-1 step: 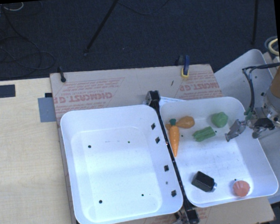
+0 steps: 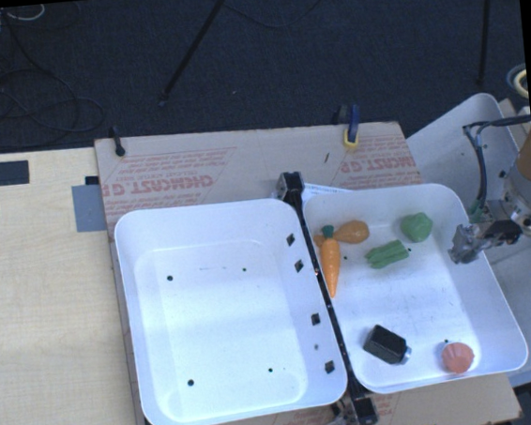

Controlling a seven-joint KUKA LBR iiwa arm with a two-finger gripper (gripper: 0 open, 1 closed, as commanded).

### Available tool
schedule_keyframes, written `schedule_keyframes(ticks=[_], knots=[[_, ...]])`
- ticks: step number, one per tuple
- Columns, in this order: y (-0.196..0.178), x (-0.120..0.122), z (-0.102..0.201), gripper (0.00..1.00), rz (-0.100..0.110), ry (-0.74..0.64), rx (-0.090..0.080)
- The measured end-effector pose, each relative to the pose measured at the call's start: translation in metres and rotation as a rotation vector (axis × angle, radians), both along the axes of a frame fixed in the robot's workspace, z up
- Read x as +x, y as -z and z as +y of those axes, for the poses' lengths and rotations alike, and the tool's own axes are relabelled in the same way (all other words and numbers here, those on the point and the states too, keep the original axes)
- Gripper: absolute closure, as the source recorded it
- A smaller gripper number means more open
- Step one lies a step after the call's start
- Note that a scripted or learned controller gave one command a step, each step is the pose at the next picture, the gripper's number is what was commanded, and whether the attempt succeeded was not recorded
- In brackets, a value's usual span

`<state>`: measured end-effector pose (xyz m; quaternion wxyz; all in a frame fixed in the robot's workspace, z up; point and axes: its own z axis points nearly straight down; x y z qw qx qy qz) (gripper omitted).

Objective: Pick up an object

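Looking down, I see my gripper [image 2: 464,244] at the right bin's [image 2: 490,325] right rim; I cannot tell its opening, and nothing shows in its grasp. Inside lie an orange carrot [image 2: 330,264], a yellow-orange piece [image 2: 352,233], two green pieces [image 2: 416,227] [image 2: 386,255], a black block [image 2: 386,344] and a pink ball [image 2: 457,357].

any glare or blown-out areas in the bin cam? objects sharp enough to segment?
Camera view: the left bin floor is bright and nearly washed out, with soft shadow along its left wall; the right bin is evenly lit. The carrot, green pieces and black block read clearly but slightly soft. The gripper at the right rim is blurry.
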<state>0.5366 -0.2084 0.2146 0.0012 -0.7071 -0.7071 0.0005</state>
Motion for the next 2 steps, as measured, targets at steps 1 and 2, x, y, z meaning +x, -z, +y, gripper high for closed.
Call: schedule_keyframes(ticks=[1, 2], knots=[[-0.045, -0.063, 0.047, 1.0, 0.003, -0.002, 0.003], [-0.071, -0.06, 0.13, 1.0, -0.002, -0.009, 0.001]])
